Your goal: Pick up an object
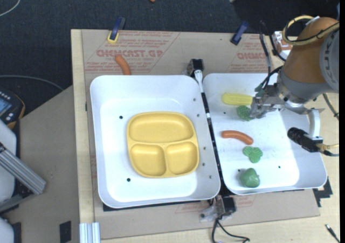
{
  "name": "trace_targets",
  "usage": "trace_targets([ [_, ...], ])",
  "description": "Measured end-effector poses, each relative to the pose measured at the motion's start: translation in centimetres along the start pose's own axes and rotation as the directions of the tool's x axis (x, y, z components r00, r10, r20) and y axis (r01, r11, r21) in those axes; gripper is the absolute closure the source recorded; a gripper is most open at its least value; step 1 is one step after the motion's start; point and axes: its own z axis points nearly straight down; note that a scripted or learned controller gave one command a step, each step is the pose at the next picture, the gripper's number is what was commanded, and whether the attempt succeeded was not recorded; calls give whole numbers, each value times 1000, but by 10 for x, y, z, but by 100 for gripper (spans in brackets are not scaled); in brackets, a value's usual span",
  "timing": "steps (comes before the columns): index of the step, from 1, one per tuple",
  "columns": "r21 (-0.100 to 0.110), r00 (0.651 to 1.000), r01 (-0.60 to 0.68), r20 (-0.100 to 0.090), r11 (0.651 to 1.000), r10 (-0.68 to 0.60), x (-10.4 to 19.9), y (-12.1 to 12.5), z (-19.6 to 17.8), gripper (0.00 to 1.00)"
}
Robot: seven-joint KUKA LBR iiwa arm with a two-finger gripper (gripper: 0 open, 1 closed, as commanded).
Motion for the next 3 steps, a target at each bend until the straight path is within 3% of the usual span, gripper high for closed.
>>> trace_targets([
  [1, -3, 1000, 1, 0, 1000, -1, 1, 0, -64, 100],
  [2, 1, 1000, 0, 0, 1000, 0, 1, 2, -88, 100],
  [3, 1, 1000, 6, -3, 1000, -6, 50, 34, -88, 100],
])
